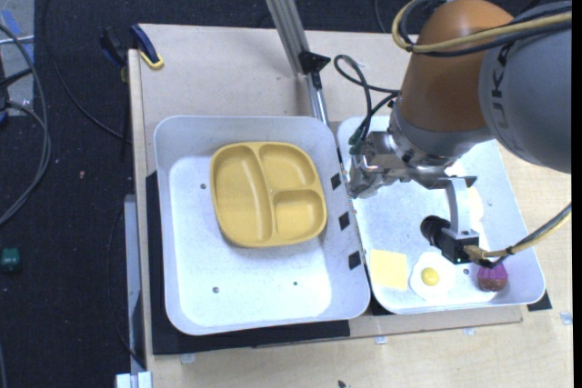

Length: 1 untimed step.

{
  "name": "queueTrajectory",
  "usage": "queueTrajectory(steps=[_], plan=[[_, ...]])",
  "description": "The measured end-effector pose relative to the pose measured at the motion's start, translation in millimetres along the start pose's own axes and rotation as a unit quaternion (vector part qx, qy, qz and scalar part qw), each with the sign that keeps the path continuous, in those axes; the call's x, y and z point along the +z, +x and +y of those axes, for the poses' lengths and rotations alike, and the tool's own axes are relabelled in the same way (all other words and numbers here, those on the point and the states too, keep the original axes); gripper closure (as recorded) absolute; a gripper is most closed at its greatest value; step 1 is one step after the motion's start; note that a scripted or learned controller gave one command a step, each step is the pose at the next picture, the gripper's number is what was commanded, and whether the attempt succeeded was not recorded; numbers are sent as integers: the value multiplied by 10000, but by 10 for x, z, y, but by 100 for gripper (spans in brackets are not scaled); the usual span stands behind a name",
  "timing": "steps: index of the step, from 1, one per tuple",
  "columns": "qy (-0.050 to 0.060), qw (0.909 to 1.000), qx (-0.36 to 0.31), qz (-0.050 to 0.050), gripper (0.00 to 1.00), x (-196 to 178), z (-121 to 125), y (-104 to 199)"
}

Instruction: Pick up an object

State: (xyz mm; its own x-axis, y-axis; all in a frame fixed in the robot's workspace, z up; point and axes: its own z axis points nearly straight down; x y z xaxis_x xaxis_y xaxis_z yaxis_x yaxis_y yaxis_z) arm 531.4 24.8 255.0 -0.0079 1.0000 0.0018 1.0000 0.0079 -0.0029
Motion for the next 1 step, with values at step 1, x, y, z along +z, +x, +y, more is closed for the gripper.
queueTrajectory(steps=[1], plan=[[0,10000,-6,-1,100,74,-192,601]])
